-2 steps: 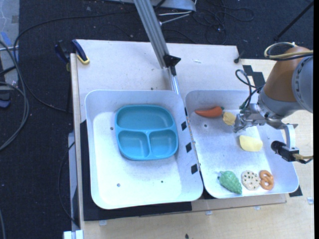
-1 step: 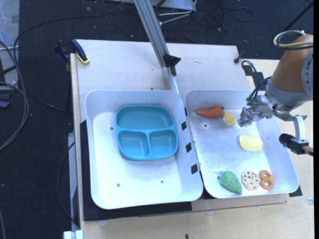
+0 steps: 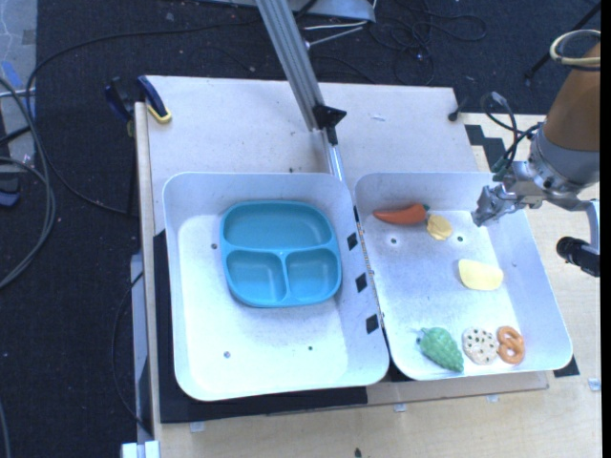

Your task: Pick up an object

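Objects for picking lie in the right bin [image 3: 539,284]: an orange carrot [image 3: 401,215] near the far left corner, a small yellow piece [image 3: 439,227] just beside its leafy end, a larger pale yellow piece [image 3: 480,275] toward the middle, and along the near edge a green leafy thing [image 3: 442,347], a speckled cookie [image 3: 479,345] and a pretzel [image 3: 511,343] in a row. None of them is in my grasp. The left bin [image 3: 191,284] bears a blue divided plate [image 3: 282,253] with three compartments.

My claw [image 3: 490,206] hangs at the far right side of the right bin, close to its rim, pointing down and toward the left. Whether it stands open or closed I cannot tell from this slant; it is small and dark against the wrist, and nothing is visibly caught in it.

I judge this to be the approach step: I am over the bin but not yet down on anything. The nearest candidates are the small yellow piece, a little to the left of my claw, and the larger pale yellow piece, nearer the camera. The next move calls for choosing one, shifting to stand squarely above it, and then descending straight. The small piece sits so close to the carrot that a careless descent might nudge both; the larger one lies apart from its neighbours and looks the easier target.
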`<state>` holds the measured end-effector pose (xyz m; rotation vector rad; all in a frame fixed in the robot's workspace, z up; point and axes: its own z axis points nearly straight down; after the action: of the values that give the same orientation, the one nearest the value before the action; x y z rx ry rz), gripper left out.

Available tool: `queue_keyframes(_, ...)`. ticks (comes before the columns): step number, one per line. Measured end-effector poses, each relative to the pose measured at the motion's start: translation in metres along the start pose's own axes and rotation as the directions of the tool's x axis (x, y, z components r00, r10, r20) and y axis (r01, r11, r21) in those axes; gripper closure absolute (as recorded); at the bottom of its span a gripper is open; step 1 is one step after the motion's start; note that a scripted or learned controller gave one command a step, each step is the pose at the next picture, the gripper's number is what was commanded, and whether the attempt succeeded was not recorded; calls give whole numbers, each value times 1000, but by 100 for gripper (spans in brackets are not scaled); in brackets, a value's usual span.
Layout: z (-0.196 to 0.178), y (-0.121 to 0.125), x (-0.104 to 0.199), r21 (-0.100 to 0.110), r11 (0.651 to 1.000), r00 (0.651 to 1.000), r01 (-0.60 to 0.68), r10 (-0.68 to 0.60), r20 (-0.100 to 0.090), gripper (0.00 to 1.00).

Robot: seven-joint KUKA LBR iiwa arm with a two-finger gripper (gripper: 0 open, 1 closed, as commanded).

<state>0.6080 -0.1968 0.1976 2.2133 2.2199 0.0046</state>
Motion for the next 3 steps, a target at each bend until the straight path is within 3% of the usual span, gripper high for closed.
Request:
queue_keyframes(1, -22, 1, 0, 2, 1000, 1000, 0, 0, -1, 100)
queue_keyframes(3, -25, -30, 103, 8, 1000, 1000, 3, -3, -5, 100)
